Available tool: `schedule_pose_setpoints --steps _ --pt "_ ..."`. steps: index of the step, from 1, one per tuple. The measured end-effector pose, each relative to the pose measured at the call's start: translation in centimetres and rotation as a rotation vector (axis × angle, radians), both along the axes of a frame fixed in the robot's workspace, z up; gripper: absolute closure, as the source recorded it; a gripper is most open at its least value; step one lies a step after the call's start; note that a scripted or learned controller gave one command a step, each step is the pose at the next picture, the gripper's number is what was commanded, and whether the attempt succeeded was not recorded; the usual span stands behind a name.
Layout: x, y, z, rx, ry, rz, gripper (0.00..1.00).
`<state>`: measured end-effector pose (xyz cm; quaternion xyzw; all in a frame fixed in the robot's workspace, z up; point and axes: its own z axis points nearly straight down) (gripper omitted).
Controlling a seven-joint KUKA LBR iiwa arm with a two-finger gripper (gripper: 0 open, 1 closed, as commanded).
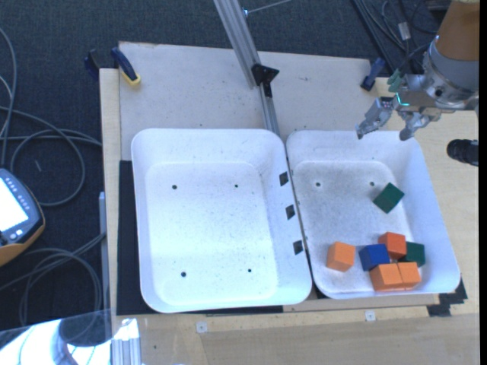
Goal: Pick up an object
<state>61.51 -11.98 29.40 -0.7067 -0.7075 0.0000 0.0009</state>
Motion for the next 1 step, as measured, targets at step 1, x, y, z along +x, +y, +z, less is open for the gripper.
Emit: schedule_pose_setpoints --steps 1 --pt "-1.75 -0.12 -5.93 0.001 0.007 -0.002 0.0"
